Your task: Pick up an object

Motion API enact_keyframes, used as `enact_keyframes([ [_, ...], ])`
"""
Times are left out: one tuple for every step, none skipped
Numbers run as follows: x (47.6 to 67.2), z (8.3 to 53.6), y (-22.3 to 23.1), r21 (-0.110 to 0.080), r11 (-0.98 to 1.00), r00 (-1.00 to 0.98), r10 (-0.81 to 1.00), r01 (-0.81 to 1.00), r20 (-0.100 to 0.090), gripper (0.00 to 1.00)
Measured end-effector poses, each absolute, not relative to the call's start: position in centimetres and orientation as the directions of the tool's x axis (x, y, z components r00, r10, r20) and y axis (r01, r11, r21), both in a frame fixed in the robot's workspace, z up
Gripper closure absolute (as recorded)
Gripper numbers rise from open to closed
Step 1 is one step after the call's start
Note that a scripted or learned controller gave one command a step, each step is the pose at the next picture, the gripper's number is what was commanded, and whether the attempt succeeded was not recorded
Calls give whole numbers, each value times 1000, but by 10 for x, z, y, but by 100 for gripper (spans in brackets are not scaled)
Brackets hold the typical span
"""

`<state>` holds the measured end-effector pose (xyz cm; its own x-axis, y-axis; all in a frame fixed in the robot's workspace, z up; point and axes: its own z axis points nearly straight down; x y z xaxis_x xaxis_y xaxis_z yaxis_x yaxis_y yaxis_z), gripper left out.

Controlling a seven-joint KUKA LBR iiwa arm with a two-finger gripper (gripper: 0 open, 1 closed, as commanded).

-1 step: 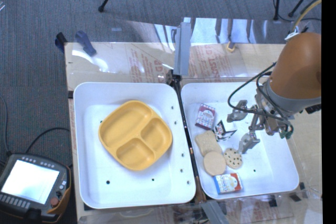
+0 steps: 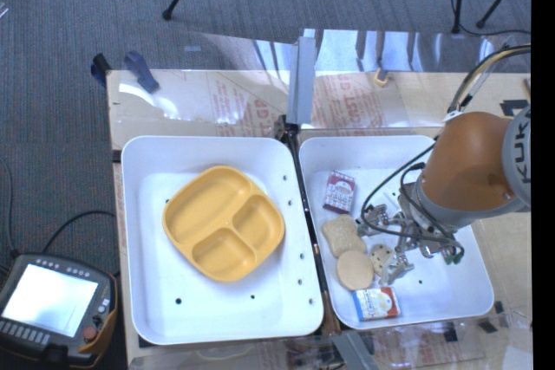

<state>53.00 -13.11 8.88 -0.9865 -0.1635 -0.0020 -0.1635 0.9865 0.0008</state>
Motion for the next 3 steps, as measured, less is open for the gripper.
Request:
enact_keyframes([
  [533, 99, -128, 0, 985, -985, -172, -172, -8, 100],
  [532, 92, -81, -3, 944, -944, -331, -331, -8, 100],
  [511, 188, 9, 0, 819, -819, -574, -574, -4, 100],
])
